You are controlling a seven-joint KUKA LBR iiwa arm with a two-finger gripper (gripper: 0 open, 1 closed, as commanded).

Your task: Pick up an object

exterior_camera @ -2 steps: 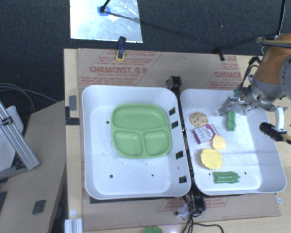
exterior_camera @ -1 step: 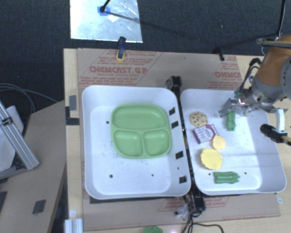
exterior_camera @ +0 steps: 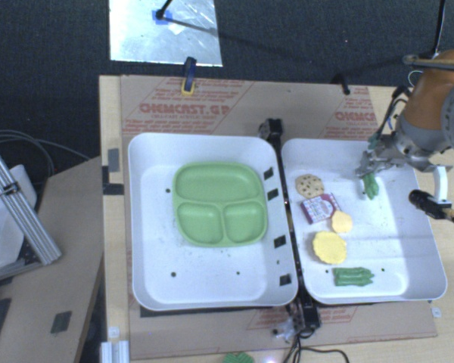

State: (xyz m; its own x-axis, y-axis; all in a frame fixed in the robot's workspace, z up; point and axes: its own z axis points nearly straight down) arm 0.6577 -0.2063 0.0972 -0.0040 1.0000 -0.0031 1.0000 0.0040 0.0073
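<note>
My gripper [exterior_camera: 371,169] hangs over the upper right part of the right bin [exterior_camera: 416,267]. A small green vegetable piece [exterior_camera: 371,187] sticks out from between its fingertips, and the fingers are shut on it. In the same bin lie a brown cookie [exterior_camera: 309,184], a purple and white packet [exterior_camera: 318,207], a small yellow piece [exterior_camera: 341,221], a larger yellow piece [exterior_camera: 330,247] and a green pod [exterior_camera: 353,277] near the front wall.
The left bin [exterior_camera: 155,278] holds a green divided plate [exterior_camera: 219,204]. A black-clipped wall [exterior_camera: 280,203] separates the two bins. The grey arm with its orange band [exterior_camera: 435,97] comes in from the right, above the right bin's far corner.
</note>
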